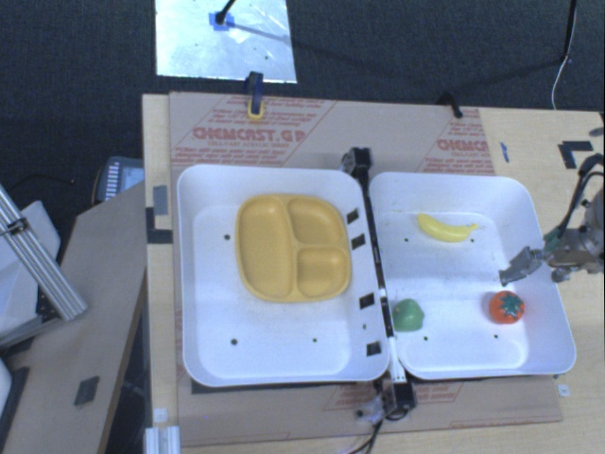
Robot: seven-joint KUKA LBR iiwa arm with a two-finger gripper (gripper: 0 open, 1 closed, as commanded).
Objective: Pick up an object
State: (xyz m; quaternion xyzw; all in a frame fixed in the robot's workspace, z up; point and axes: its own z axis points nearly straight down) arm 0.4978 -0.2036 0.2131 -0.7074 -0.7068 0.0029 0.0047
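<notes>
Gripper [518,270] sits at the right bin's [454,362] right edge, finger state unreadable from here, nothing visibly held; nearest target is the toy tomato [506,307] just below it toward the front wall, banana [447,227] farther up-left.

So two white bins are seen side by side on the bench. A yellow divided plate [291,247] is sat in the middle of the left bin [203,348]. In the right bin [529,348], a banana [447,227] is placed toward the far edge, a green object [408,315] is tucked by the near left corner, and a red tomato [507,307] is found near the right edge. The gripper [526,265] is hung just above the tomato.
</notes>
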